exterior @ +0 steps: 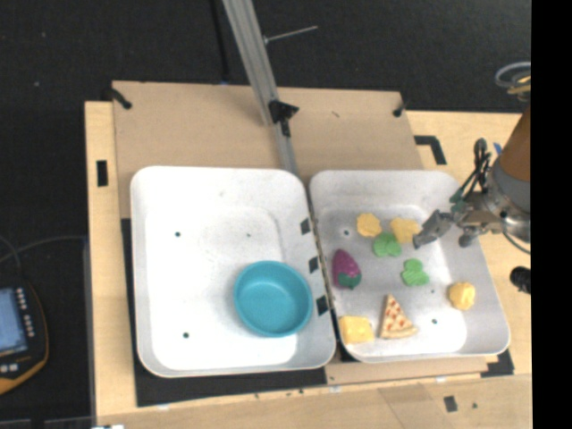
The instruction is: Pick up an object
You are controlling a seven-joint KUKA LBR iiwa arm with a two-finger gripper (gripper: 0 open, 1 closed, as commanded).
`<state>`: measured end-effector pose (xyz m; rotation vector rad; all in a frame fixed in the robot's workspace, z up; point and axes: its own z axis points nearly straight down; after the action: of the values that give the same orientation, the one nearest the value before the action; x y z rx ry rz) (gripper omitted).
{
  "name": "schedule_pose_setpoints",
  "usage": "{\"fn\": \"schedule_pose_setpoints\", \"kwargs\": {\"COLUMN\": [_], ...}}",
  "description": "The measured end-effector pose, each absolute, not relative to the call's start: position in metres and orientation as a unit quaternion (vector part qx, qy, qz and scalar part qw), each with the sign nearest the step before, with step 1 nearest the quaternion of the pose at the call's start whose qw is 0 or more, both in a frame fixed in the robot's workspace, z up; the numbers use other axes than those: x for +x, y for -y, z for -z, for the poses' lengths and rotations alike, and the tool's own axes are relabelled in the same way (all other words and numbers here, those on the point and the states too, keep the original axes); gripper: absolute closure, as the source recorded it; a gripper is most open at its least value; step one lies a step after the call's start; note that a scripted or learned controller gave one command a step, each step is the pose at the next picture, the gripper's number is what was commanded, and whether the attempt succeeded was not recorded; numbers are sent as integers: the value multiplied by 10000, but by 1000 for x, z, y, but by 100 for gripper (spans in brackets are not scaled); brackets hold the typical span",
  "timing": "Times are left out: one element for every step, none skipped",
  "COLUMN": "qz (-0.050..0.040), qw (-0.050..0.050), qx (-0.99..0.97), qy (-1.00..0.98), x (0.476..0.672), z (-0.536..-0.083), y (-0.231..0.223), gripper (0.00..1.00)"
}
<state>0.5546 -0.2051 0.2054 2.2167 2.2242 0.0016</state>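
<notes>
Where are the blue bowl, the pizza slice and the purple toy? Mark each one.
blue bowl (pixel 271 298), camera view, on its inner floor.
pizza slice (pixel 394 318), camera view, on its middle.
purple toy (pixel 346 267), camera view, on its purple body.

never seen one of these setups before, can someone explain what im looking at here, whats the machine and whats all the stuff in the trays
This is one picture from a camera fixed above a bench, looking down at a slant. The machine is a robot arm reaching in from the right; its job is to pick up an object. At its end is a gripper with two fingers, open and low over the right bin, with nothing between them.

Two shallow white bins sit side by side. The left bin holds a blue bowl. The right bin holds small toy foods: a purple piece, a pizza slice, two green pieces and several yellow ones, one just beside the gripper.
</notes>
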Motion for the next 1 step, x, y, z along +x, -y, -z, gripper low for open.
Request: {"fn": "schedule_pose_setpoints", "kwargs": {"qz": [-7], "qw": [7], "qx": [7060], "qy": [-7082], "x": [555], "z": [-205], "y": [205], "gripper": [0]}}
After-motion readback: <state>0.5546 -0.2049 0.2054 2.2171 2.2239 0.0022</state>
